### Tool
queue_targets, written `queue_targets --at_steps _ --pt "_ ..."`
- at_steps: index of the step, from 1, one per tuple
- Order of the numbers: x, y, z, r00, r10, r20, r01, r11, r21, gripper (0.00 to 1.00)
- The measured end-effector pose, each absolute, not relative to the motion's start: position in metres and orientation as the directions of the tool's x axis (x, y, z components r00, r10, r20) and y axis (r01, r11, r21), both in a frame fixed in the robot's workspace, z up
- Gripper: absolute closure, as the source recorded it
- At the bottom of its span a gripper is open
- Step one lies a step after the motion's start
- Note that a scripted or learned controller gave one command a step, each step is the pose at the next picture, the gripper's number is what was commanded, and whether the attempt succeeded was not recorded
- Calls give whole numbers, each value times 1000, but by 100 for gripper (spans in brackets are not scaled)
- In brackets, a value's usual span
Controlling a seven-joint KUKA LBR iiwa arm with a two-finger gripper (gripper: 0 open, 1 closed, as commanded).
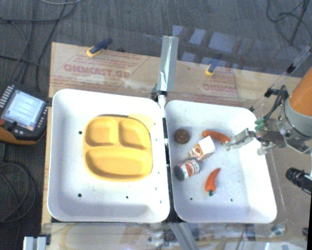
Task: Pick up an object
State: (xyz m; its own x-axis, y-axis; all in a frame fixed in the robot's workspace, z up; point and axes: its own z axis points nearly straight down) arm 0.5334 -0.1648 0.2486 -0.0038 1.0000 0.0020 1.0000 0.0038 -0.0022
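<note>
Two white bins sat side by side on the surface. Over the right bin [258,208], near its right wall, hung the tool [242,138]; its state I cannot tell. Just left of it lay the orange sausage [216,136], lengthwise toward it.

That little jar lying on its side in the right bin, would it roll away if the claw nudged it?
Probably. The small jar lies on its side and looks round, so a sideways nudge would likely roll it. The white carton sits close beside it and might stop it. Its smooth-looking wall may also slip between the gripper fingers.
</note>
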Motion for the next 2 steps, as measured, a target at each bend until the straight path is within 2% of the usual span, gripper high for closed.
queue_targets --at_steps 1,2 --pt "483 -119 133 -66 998 3 998 66 -4 0" --pt "487 -184 90 -168 986 -1 986 168 8 0"
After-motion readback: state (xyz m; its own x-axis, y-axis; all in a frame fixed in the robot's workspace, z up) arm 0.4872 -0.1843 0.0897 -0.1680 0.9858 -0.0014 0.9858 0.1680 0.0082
